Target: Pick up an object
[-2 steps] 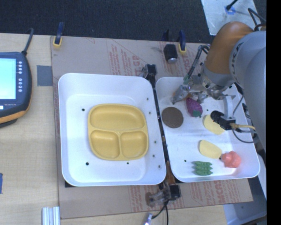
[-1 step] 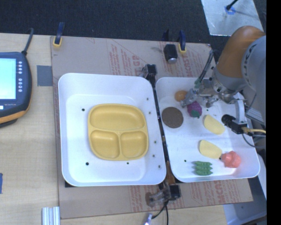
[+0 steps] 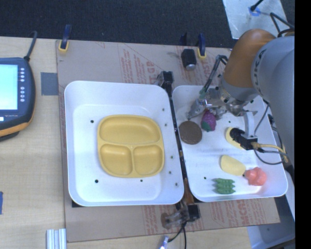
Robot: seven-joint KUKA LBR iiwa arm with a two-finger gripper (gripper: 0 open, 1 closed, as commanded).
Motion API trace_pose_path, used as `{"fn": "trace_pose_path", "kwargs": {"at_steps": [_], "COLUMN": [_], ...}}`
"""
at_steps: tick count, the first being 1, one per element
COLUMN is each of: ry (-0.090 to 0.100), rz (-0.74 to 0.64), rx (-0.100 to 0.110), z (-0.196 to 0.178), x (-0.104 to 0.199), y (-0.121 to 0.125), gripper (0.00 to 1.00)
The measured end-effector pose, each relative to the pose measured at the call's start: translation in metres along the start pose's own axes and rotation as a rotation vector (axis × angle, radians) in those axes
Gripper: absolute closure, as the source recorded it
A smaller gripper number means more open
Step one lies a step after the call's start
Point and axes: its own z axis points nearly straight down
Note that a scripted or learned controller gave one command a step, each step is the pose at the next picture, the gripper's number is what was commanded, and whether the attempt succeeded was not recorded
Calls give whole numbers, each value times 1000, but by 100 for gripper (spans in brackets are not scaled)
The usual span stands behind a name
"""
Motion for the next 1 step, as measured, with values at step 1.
{"fn": "trace_pose_path", "kwargs": {"at_steps": [1], "ry": [-1], "rz": [-1], "rx": [2], "z": [-10], "x": [-1], "y": [0], "gripper": [100]}}
